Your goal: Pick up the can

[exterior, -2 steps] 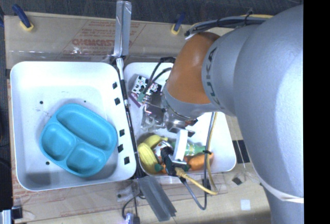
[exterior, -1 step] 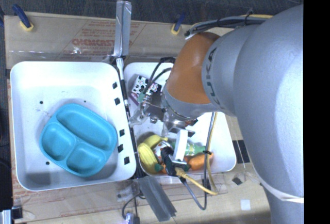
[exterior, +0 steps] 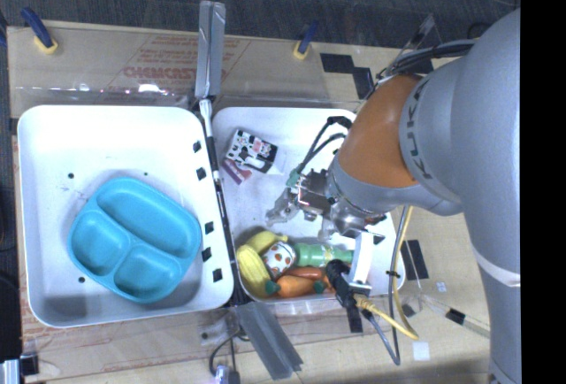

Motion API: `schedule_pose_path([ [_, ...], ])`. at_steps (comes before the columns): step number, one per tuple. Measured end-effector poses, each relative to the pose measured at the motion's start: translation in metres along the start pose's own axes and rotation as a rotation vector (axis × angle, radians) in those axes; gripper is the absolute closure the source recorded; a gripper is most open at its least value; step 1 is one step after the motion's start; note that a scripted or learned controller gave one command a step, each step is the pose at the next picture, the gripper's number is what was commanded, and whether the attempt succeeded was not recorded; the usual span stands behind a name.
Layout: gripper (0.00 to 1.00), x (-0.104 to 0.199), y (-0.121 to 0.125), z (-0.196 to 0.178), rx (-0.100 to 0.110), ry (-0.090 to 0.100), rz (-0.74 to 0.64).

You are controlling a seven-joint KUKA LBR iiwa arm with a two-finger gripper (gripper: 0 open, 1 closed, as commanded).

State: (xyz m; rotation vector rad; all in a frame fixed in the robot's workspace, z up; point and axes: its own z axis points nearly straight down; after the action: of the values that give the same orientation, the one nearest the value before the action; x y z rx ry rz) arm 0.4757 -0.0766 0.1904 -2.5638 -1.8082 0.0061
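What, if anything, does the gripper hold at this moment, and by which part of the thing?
It cannot be told. The gripper hangs over the right bin, and no object is visible between its fingers from this slanted view.

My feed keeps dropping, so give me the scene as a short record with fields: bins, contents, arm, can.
left bin: holds a blue divided tray
right bin: small printed can lying near the far left corner; pile of toy food at the near edge
arm: reaches in from the right, over the right bin
gripper: low over the bin middle, apart from the can
can status: not picked up
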Motion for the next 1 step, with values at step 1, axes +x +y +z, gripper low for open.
schedule_pose_path([
  [1, 0.0, -0.0212, 0.0088, 0.0995, -0.003, 0.001, -0.111],
])
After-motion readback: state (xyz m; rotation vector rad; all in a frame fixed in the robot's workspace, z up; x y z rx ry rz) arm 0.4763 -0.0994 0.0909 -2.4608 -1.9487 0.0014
